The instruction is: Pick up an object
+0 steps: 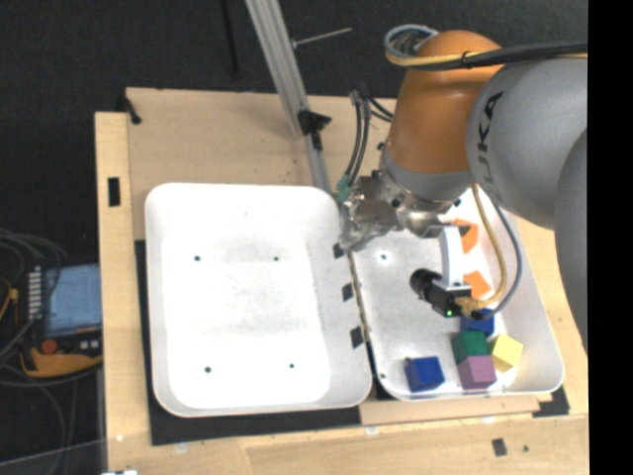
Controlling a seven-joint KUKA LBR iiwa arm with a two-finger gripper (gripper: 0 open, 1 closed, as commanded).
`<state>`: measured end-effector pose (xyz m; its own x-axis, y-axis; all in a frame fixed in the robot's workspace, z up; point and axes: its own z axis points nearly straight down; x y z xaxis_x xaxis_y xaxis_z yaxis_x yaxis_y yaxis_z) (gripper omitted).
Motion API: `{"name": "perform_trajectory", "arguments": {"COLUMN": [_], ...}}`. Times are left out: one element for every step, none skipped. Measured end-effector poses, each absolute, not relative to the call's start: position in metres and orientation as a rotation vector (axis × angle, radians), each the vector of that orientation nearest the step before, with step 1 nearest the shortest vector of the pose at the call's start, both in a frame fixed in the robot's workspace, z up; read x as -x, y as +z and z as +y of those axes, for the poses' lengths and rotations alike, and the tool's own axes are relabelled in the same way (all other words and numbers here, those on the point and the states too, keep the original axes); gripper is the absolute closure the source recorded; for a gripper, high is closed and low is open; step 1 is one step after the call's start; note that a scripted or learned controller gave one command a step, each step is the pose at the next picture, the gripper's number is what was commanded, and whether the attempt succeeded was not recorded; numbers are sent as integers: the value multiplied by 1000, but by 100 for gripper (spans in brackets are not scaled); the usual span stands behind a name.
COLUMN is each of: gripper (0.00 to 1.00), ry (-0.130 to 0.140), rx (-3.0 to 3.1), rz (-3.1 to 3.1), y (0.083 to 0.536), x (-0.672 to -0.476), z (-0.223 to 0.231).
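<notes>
Arm over right bin [542,364], no pick yet.
Gripper [381,216] sits near the bin's upper-left corner; blocks (blue block [425,372], purple block [478,370]) lie at the bottom edge, untouched.

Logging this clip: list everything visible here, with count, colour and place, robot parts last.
left bin: one, white, left half of the bench.
right bin: one, white, beside the left bin, under the arm.
blue block: one, blue, near edge of the right bin.
green block: one, green, right bin, behind the purple block.
purple block: one, purple, near edge of the right bin.
yellow block: one, yellow, right of the purple block.
orange pieces: two at least, orange, right bin, partly hidden by the arm.
bench: one, tan.
arm: one, grey with orange band, over the right bin.
gripper: one, at the far left of the right bin.
</notes>
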<state>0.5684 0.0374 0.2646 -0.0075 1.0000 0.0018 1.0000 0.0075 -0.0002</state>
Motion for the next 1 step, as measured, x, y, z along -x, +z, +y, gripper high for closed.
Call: {"name": "perform_trajectory", "arguments": {"gripper": [100], "ry": [2], "rx": [2214], "rz": [-2227], "y": [251], "x": [-562], "z": [81]}}
